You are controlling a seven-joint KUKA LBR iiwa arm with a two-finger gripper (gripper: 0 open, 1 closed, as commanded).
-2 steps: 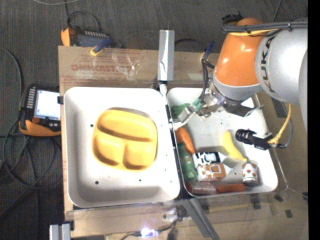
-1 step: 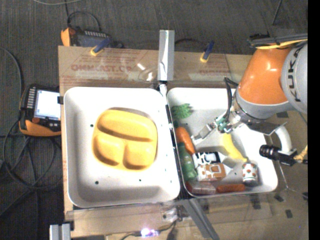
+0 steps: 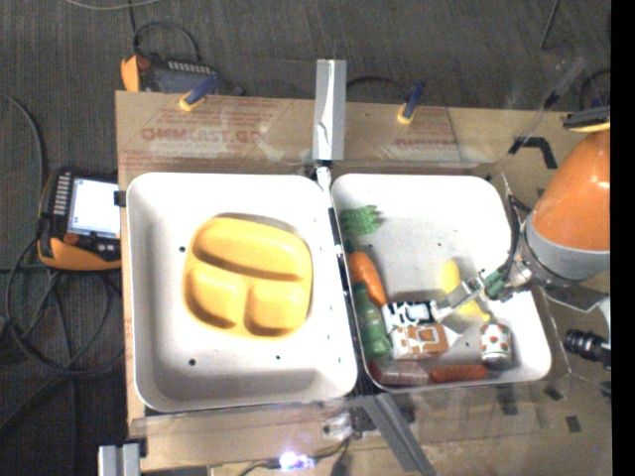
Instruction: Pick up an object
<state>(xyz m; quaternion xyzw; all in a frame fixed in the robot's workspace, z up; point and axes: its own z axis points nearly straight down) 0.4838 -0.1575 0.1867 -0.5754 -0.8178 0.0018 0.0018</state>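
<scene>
A: What lies nearest the camera, at the six o'clock edge?

B: The bench's front lip and a bit of metal framing (image 3: 392, 434). Just beyond it sit two shallow white plastic bins, touching side by side. The left bin (image 3: 149, 365) holds a yellow moulded tray with three compartments (image 3: 250, 274), resting near its middle.

A: And the right bin (image 3: 496, 206)?

B: Its clutter gathers along the six and nine o'clock walls. A dark red sausage-shaped item (image 3: 458, 373) lies along the front wall, a small white can with red spots (image 3: 495, 342) just beside it toward three o'clock. An orange-and-white printed carton (image 3: 422, 340) sits behind the sausage shape, a long green vegetable-like piece (image 3: 373, 329) and an orange plastic carrot (image 3: 368, 277) run up the nine o'clock wall, and a leafy green toy (image 3: 361, 220) lies toward eleven o'clock. A yellow object (image 3: 452, 278) rests near the bin's centre.

A: Where is the gripper (image 3: 466, 297)?

B: Low over the right bin, reaching in from three o'clock, its tip just beside the yellow object and the carton. How wide it stands, or whether it has anything, cannot be told from this view.

A: Farther out?

B: A brown cardboard-coloured board (image 3: 228, 132) backs the bins at twelve o'clock, with clips and an upright metal post (image 3: 329, 107). Beyond lies dark grey carpet (image 3: 298, 18) crossed by cables; an orange-cased handheld screen (image 3: 84, 218) lies at nine o'clock.
</scene>
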